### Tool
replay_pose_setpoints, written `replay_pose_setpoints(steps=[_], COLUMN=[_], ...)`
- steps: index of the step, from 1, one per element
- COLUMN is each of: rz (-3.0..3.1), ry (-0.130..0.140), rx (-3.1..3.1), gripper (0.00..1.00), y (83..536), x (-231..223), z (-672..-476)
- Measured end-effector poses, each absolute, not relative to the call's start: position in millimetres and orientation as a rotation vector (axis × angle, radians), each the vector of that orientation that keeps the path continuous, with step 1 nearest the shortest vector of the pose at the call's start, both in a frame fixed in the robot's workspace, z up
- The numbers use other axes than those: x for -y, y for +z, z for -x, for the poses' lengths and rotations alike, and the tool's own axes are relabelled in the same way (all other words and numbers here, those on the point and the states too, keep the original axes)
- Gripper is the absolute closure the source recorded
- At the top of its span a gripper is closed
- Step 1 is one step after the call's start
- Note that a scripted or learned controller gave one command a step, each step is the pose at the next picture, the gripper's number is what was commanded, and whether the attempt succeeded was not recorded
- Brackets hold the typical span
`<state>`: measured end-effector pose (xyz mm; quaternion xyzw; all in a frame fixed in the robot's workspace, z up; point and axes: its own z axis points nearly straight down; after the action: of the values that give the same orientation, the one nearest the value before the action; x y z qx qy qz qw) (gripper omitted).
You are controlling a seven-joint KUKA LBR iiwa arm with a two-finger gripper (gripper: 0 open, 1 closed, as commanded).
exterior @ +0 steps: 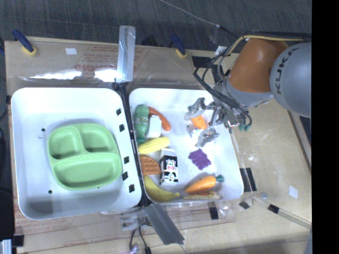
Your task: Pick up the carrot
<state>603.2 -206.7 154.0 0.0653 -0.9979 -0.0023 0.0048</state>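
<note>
A dark ribbed floor runs behind a tan bench [296, 194] covered in clear taped sheeting, with blue clamps at its far edge. Two shallow white bins sit side by side on it. The left bin [32, 115] holds a green divided plate [83, 155].

The grey arm with its orange band reaches in over the right bin [233, 157], and the end effector [203, 122] hangs above that bin's far right part. Its two metal fingers [197, 106] stand apart, and a small orange piece [198, 123] lies between them; whether they grip it I cannot tell.

The carrot [202, 184], orange with a green top, lies well apart from the end effector, toward the bin's near wall, untouched. A purple grape bunch [200, 159] lies between the two. Beside the carrot are a banana [159, 191] and a small cow-print carton [169, 167]. Farther off to the end effector's side lie a corn cob [153, 144], a waffle [149, 164], a green bottle [141, 118] and an orange-red pepper [160, 118].
</note>
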Motion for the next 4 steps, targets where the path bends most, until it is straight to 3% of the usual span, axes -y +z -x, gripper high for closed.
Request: replay_pose_setpoints(steps=[1, 2, 3, 4], rz=[-0.181, -0.193, -0.194, -0.205], ry=[-0.003, 0.002, 0.001, 0.003], rx=[3.132, 3.140, 3.140, 3.144], gripper=[0.00, 1.00, 0.00, 1.00], y=[89.4, 104.0, 103.6, 114.9], x=[200.1, 198.4, 197.9, 196.3], z=[-610.1, -613.8, -613.8, -615.7])
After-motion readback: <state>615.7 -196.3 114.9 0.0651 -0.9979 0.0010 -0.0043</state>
